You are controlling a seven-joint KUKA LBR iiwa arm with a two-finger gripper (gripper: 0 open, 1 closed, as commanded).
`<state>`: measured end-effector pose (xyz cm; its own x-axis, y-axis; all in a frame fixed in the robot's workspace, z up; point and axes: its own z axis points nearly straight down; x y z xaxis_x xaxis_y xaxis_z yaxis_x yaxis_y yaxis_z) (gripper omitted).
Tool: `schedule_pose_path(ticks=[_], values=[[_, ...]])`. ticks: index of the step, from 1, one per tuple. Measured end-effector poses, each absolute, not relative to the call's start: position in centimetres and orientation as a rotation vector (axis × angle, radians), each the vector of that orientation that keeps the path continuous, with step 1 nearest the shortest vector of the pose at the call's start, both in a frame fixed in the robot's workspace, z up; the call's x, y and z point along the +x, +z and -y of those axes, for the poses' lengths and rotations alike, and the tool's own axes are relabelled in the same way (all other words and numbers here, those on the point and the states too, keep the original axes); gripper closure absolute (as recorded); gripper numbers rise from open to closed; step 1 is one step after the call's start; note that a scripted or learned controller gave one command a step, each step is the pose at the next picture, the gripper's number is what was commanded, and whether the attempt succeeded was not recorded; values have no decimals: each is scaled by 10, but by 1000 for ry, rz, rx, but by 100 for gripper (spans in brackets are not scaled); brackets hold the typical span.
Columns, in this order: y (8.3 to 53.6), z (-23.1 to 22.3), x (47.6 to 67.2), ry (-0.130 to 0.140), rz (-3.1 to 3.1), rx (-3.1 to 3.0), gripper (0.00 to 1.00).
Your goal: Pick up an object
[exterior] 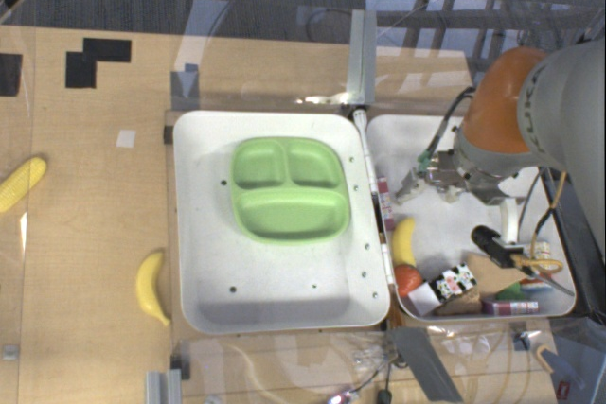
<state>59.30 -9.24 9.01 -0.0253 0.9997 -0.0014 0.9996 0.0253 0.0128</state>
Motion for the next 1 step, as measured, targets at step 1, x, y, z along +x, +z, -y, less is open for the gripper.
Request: schedule_pose_path(ticks=[1], values=[[90,93,596,14,-2226,2207,0]])
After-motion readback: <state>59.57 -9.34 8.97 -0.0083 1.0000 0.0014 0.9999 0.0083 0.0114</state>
